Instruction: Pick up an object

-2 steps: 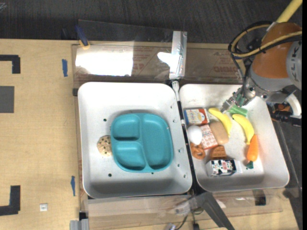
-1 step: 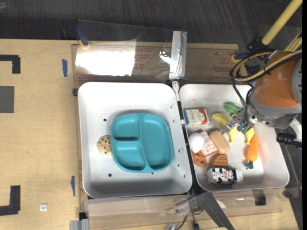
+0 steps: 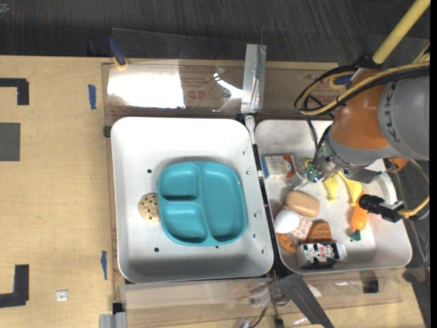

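The right bin [image 3: 403, 248] holds a loose cluster: a tan bun-shaped piece [image 3: 302, 203] at centre, a white egg-like object [image 3: 287, 221] touching its lower left, a brown cracker-like piece [image 3: 319, 231] below, a black-and-white packet [image 3: 319, 253] at the near wall, an orange carrot [image 3: 358, 219] and what may be a yellow banana [image 3: 332, 185] further right

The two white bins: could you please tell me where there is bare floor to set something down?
The left white bin has bare floor along its far edge, above the teal divided plate, and a strip on its left around the speckled cookie. The right white bin is crowded in the middle; its bare floor lies by its far-left corner.
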Motion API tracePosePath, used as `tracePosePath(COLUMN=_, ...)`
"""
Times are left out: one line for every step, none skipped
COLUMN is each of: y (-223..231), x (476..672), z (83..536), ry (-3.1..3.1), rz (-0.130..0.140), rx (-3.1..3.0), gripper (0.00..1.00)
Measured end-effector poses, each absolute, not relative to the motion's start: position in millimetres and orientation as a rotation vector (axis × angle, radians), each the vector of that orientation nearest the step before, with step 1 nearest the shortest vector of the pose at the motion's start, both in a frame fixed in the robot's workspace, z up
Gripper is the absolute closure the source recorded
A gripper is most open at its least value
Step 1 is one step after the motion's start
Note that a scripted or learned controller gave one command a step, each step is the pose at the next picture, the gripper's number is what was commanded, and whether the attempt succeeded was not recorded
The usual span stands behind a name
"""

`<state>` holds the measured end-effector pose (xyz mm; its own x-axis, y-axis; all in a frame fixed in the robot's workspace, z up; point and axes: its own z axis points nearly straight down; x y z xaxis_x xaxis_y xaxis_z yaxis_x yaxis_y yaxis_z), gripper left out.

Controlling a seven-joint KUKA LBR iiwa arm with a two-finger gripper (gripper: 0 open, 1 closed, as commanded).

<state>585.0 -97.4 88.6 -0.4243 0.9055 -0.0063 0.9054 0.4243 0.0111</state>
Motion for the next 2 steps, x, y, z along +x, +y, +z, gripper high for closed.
tracePosePath(y=-46.8, x=541.6, z=188.8, ry=2.520, rz=0.011, rx=1.862, gripper=1.00)
tracePosePath(y=-99.4, x=524.7, z=111.3, ry=2.576, rz=0.024, rx=1.741, gripper=1.00)
